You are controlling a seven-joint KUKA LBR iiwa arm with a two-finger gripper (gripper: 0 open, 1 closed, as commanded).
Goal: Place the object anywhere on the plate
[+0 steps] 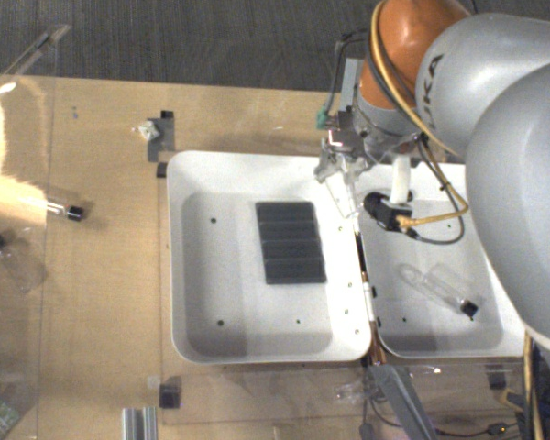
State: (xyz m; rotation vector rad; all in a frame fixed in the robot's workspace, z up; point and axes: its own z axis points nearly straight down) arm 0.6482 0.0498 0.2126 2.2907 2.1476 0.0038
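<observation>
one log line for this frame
arm: over bin seam | tool: at left bin's right rim | plate: dark, left bin | vial: clear, right bin

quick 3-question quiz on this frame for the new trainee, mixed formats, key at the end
1. True or false: the dark ribbed plate lies in the left bin.
2. Multiple choice: the clear tube with a black cap lies
A. on the dark ribbed plate
B. in the right bin
C. on the bench outside both bins
3. Fill in: the gripper hangs over the ____ between the two bins, near their far edge.

Key
1. True.
2. B; it lies on that bin's floor, apart from the gripper.
3. Divide (the rims where the bins meet).
</observation>
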